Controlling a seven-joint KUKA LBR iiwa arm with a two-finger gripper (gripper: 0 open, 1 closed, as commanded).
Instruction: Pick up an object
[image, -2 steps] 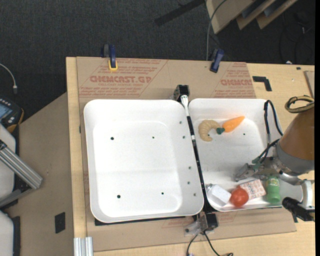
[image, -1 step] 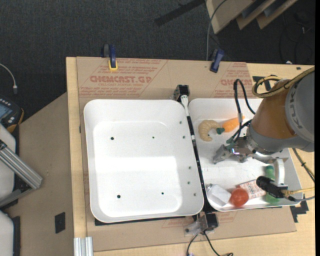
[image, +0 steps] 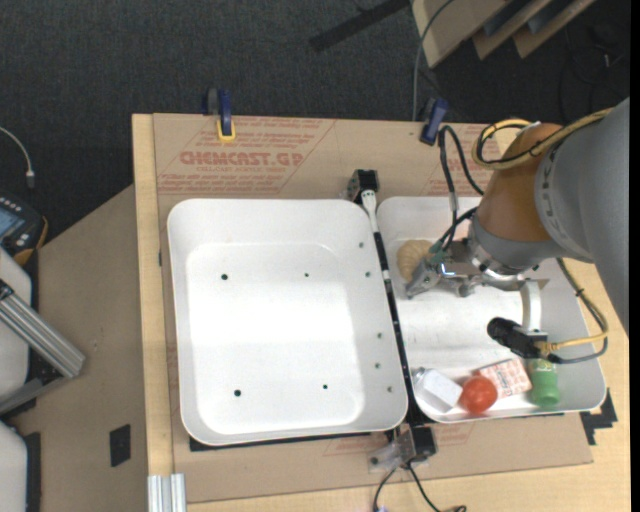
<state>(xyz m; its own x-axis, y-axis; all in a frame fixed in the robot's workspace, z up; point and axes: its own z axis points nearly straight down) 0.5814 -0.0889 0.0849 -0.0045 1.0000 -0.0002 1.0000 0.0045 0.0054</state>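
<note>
Two shallow white bins: a left bin (image: 270, 335) and a right bin (image: 450, 338). In the right bin lie one tan round lump (image: 411, 258), one red ball (image: 478, 396), one green piece (image: 545, 386), one red-and-white packet (image: 508, 376) and one white packet (image: 434, 386). Two blue clamps (image: 222, 106) grip the board's far edge.

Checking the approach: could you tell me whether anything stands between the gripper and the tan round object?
Nothing visible does. The gripper sits just beside the tan round object in the right bin; the red object lies apart.

Pincer (image: 422, 282) just beside tan lump (image: 412, 257) in right bin (image: 450, 335)
</note>
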